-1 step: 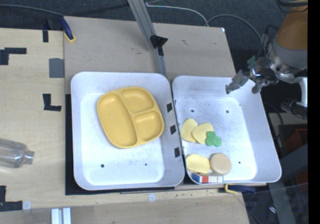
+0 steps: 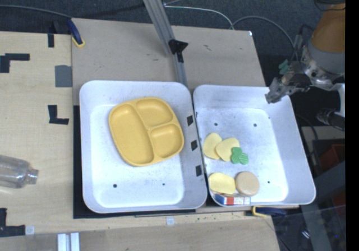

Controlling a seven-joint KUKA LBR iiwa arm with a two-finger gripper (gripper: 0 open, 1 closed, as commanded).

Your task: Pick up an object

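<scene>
We saw the grey two-finger gripper, its state unclear, poised over the right white bin's far rim, the small yellow food pieces lying well down-left.

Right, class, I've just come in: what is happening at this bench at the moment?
A robot arm is set to pick up an object. Its hand is over the upper right rim of the right bin, with nothing seen in it. Small play foods lie at that bin's lower left: yellow pieces, a green piece and a tan round one. The left bin holds a yellow divided plate.
</scene>
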